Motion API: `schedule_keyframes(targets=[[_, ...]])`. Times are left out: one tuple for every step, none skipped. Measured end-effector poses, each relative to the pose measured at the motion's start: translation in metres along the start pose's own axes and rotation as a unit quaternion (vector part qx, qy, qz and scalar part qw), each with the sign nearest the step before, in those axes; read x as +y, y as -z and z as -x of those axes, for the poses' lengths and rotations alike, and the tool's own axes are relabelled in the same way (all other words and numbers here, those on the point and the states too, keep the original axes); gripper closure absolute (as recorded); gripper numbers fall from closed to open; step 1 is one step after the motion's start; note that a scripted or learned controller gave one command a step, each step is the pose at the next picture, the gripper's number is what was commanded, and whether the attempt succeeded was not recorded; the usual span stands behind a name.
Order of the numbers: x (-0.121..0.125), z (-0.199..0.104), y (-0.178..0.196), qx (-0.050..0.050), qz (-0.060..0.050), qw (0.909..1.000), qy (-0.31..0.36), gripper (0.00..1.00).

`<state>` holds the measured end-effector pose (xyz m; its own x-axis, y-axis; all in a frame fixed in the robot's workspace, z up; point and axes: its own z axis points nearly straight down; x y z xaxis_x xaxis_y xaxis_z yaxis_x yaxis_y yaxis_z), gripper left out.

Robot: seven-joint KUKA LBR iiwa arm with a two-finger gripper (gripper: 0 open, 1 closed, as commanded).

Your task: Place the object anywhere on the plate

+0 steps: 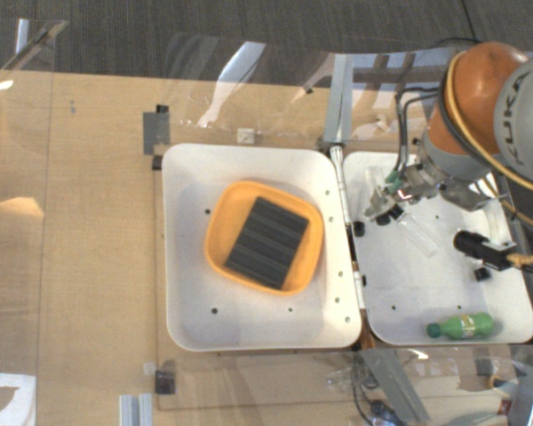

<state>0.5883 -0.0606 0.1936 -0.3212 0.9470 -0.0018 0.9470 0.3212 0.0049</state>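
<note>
We see a dark ribbed block (267, 242) lying flat and slightly skewed on the orange plate (220, 238), which sits in the left white bin (186, 309), while a green bottle (460, 327) lies on its side near the front edge of the right white bin (515, 313). Both bins rest on a pale wooden bench (71, 238) with grey carpet (204, 7) behind it. The gripper (386, 204) hangs over the right bin's back left part, small and cluttered, so we can't tell how it's set, and the grey arm (506, 105) is cut off at the right.
</note>
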Motion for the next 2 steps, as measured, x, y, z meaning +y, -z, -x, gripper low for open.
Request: schedule_keyframes(targets=[[0.0144, -0.0531, -0.0007, 0.0, 0.0, 0.9991, 0.041, 1.0], [0.0144, -0.0529, -0.0006, 0.0, 0.0, 0.9992, 0.041, 0.0]])
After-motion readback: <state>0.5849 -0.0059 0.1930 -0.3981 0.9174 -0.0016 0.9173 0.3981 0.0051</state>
